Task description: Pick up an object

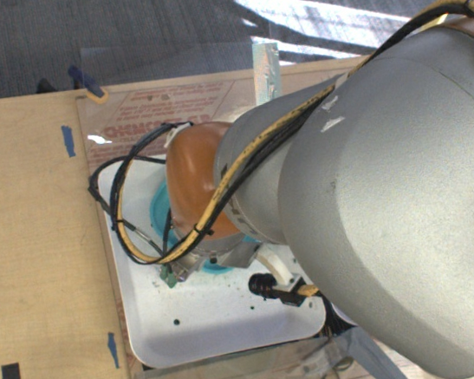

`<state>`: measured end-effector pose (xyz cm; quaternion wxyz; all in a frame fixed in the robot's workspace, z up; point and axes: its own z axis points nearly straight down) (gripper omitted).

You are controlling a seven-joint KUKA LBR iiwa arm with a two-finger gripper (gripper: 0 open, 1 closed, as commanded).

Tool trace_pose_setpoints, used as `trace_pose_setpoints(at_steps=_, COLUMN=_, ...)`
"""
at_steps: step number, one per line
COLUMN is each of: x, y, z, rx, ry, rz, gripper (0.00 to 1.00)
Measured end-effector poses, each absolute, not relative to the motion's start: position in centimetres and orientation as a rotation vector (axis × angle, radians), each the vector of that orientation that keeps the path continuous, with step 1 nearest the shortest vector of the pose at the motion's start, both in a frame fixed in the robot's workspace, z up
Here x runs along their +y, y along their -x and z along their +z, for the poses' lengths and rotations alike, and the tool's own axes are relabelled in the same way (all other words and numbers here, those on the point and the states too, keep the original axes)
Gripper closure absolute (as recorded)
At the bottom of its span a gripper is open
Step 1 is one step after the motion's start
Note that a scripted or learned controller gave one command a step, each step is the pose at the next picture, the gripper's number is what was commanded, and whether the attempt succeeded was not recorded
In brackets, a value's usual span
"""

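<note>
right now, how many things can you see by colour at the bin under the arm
shallow white plastic bin: 1
teal curved object, mostly hidden under the grey arm: 1
total: 2

Arm comes in from rt over bin on bench; obj in bin, under wrist.

Arm over bin top; teal object beneath; front-left floor bare.

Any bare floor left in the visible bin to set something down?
Yes: the front strip of the white bin, between its near rim and the arm, is bare save small specks. It is crowded behind, where the arm covers a teal object.
</note>
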<state>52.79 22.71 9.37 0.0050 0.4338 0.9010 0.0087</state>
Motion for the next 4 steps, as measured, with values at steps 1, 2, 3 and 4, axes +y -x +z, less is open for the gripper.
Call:
trace_pose_setpoints(at_steps=1, x=21.3, y=-55.2, z=19.6, rx=2.703, ry=-1.588, rz=0.012, gripper=1.00)
trace_pose_setpoints(at_steps=2, x=20.6, y=-53.4, z=20.5, rx=2.420, ry=-2.005, rz=-0.001, gripper=1.00)
trace_pose_setpoints(at_steps=3, x=21.4, y=-56.0, z=12.6, rx=1.949, ry=-2.463, rz=0.024, gripper=1.00)
trace_pose_setpoints(at_steps=4, x=22.8, y=-52.8, z=23.6, rx=1.899, ry=-2.503, rz=0.015, gripper=1.00)
